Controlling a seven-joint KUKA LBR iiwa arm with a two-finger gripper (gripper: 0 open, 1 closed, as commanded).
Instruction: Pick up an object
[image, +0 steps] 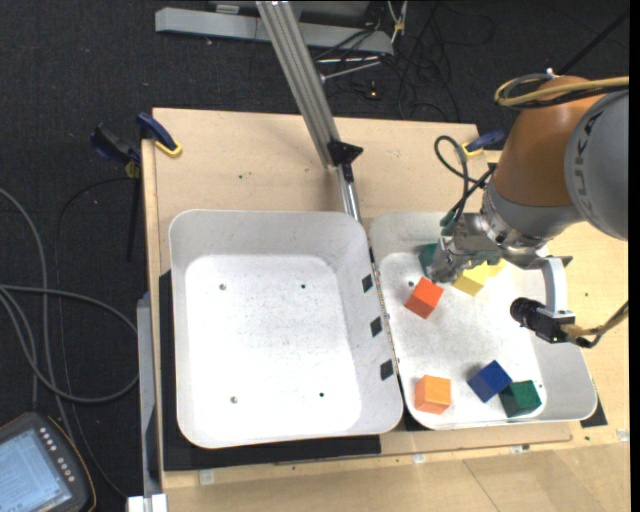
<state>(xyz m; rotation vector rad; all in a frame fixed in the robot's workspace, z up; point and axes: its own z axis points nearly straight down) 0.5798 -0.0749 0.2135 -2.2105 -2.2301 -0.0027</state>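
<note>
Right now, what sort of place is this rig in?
Probably a robotics lab: a bench with two white bins, toy blocks, a teach pendant and loose cables on dark carpet.

The left bin offers an open floor for a pass. In the right bin the near corner is crowded by an orange cube, a blue cube and a green cube, while the middle floor between them and a tilted orange block lies open.
</note>
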